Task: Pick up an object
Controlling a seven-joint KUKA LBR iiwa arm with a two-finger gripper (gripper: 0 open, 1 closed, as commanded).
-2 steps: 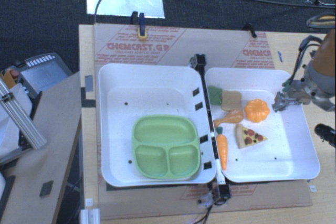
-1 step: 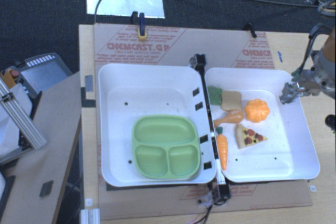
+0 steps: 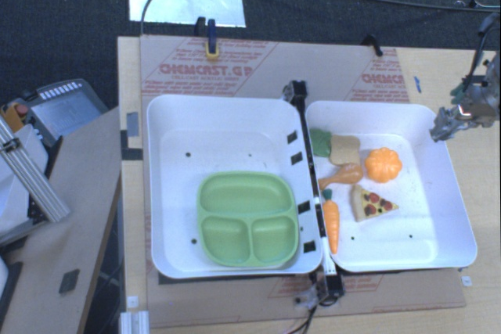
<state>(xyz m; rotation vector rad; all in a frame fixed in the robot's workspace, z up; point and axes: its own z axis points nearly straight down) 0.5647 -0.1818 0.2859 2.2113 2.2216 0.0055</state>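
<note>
The gripper (image 3: 445, 123) hangs at the right edge of the right bin (image 3: 450, 192), just over its rim, at the end of the grey arm (image 3: 481, 94) that comes in from the right; from where I stand I cannot tell how it is set, the end of it being small and blurred, but nothing is carried beneath it. Inside that bin the toys are bunched toward the left wall — an orange pumpkin (image 3: 383, 164) nearest the arm, a pizza slice (image 3: 372, 205) just below it, a tan piece of bread (image 3: 344, 149) beside a green item (image 3: 320, 141) at the top, an orange drumstick-like piece (image 3: 343, 177) in the middle, and a carrot (image 3: 332, 223) lying along the divider. All of them rest on the bin floor, well apart from the gripper. In the left bin (image 3: 172, 168) sits a green sectioned tray (image 3: 247, 218), by itself. I judge the task to be at its start: the approach, with no object chosen yet. The next move calls for travel leftward over the bin and a descent onto one piece — the pumpkin looks the readiest, standing proud and slightly apart, though its round body may slip; the pizza slice lies flat and would be harder to get under.
</note>
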